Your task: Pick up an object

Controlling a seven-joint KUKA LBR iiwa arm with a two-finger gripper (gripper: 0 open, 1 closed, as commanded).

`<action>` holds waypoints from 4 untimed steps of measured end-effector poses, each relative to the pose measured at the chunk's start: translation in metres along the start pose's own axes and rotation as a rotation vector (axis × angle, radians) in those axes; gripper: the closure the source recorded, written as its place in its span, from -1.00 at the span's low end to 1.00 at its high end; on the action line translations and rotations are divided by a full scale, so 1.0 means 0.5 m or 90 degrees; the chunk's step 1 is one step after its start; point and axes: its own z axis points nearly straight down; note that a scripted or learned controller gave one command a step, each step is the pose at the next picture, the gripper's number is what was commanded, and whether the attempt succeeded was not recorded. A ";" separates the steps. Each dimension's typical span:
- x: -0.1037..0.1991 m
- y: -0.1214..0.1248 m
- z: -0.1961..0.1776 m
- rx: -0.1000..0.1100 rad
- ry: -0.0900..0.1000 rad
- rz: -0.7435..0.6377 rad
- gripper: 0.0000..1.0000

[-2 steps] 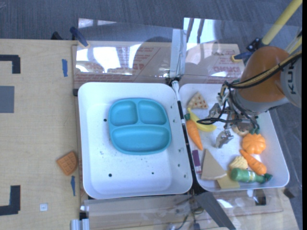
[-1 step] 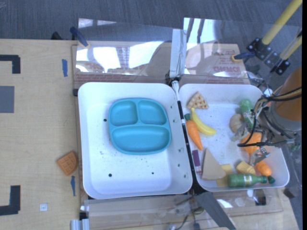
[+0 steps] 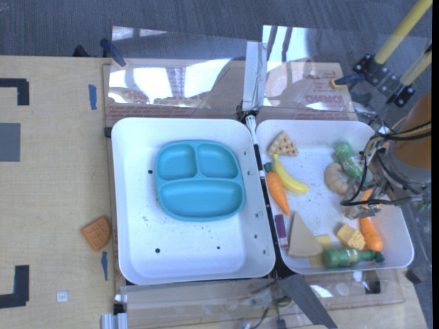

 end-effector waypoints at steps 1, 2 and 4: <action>-0.147 0.062 -0.076 -0.001 0.000 0.057 1.00; -0.143 0.058 -0.073 -0.002 0.002 0.060 -1.00; -0.009 -0.028 0.002 0.005 -0.008 0.077 1.00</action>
